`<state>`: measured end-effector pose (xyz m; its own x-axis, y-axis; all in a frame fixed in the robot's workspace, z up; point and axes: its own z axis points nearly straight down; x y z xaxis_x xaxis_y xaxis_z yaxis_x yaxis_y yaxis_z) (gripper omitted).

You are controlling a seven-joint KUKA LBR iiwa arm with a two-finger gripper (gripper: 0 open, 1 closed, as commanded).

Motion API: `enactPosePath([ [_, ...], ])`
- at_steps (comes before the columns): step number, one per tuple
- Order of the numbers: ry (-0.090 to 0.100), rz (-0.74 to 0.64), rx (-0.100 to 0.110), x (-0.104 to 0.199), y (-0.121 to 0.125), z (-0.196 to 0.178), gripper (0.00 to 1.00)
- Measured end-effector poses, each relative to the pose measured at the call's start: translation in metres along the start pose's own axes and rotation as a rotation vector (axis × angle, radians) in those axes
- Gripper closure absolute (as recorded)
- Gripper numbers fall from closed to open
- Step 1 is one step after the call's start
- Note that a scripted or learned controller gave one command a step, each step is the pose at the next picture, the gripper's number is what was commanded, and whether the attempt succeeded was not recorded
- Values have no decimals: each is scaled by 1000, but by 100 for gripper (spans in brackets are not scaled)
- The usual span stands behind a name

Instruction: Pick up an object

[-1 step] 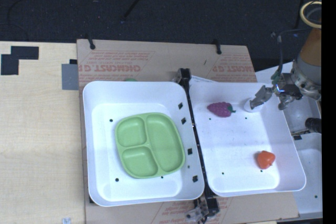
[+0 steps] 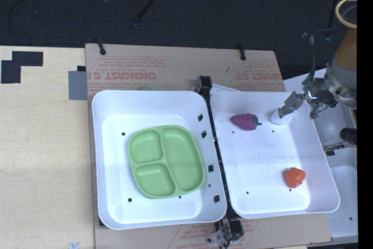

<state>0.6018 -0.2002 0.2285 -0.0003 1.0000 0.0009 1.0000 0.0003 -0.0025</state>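
Observation:
In the right bin [image 2: 262, 183] lie a purple grape-like toy [image 2: 245, 121] near the back and an orange-red toy [image 2: 295, 177] near the front right. A small white object [image 2: 279, 119] sits near the bin's back right corner. My gripper [image 2: 305, 105] hangs over that back right corner, its two fingers spread apart, one finger [image 2: 289, 105] reaching down beside the white object. Nothing is between the fingers.
The left bin [image 2: 111, 183] holds a green divided plate [image 2: 166, 160]. A black divider [image 2: 213, 148] runs between the bins. Brown cardboard [image 2: 175, 70] lies under both bins. The arm's orange band [image 2: 345, 49] is at the right edge.

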Motion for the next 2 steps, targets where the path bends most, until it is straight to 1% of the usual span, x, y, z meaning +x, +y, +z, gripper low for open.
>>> enactPosePath([
  [1, 1, -1, 3, 4, -2, 44, 0],
  [2, 1, -3, 4, 6, 8, 100, 0],
])
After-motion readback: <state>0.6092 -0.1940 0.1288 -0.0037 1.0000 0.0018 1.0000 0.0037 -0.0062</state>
